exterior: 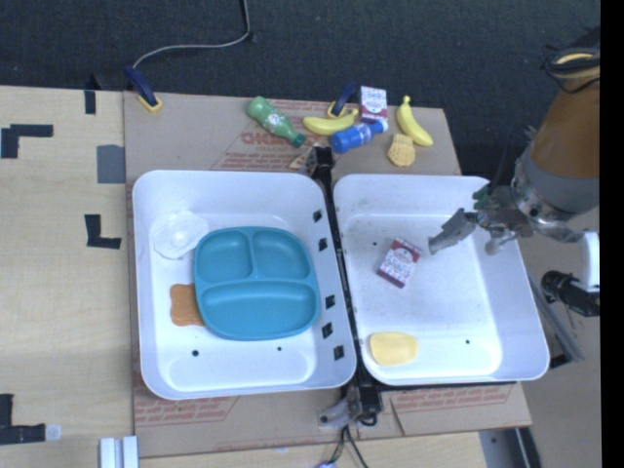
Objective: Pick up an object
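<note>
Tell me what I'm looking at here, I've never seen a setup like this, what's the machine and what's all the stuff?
This is one photo from a camera fixed above a bench, looking down at a slant. The grey and orange shape at the right is a robot arm. Its pincer hangs over the right bin, with nothing seen between its fingers. That bin holds a small red packet and a yellow lump. The left bin holds a blue divided plate, a clear cup and an orange piece. Behind the bins lie toy foods: two bananas, a green bottle and a blue bottle.
</note>
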You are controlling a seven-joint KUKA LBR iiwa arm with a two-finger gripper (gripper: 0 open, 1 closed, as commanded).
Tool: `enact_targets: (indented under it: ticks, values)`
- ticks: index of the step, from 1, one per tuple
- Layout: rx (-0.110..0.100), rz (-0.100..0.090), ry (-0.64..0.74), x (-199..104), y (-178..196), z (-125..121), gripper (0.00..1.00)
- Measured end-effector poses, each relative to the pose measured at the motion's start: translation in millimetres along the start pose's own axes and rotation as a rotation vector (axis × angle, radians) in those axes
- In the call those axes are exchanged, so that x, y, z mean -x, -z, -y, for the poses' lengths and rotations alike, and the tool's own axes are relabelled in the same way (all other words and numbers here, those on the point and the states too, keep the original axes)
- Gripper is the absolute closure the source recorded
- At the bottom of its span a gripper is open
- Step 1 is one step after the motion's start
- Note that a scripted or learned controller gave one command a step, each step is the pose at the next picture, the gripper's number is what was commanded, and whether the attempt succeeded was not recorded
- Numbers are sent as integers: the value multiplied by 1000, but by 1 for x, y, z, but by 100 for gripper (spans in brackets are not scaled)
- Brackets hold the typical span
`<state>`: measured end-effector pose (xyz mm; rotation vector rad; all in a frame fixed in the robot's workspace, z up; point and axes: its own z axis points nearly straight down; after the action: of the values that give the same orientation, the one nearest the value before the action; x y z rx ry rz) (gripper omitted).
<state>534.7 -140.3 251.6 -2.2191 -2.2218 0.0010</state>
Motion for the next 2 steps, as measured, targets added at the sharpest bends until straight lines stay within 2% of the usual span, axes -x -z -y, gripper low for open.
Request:
enact_targets:
  ticks: [1, 2]
  values:
    - [-3, -1, 0, -29, -133, -37, 0]
    - [1, 1, -1, -37, -166, -53, 0]
